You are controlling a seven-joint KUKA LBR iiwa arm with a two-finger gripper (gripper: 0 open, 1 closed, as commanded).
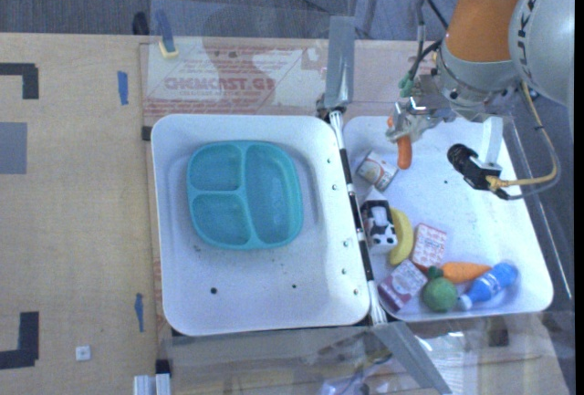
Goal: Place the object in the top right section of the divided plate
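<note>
A teal divided plate lies in the left white bin, with two small sections on its left side and one long section on its right. My gripper hangs over the far left part of the right bin. It is shut on a small orange carrot-like piece, which sticks down from between the fingers above the bin floor. The gripper is well to the right of the plate, across the wall that divides the bins.
The right bin holds a small can, a black-and-white cow toy, a banana, a pink packet, an orange carrot, a green ball, a blue bottle and a purple packet.
</note>
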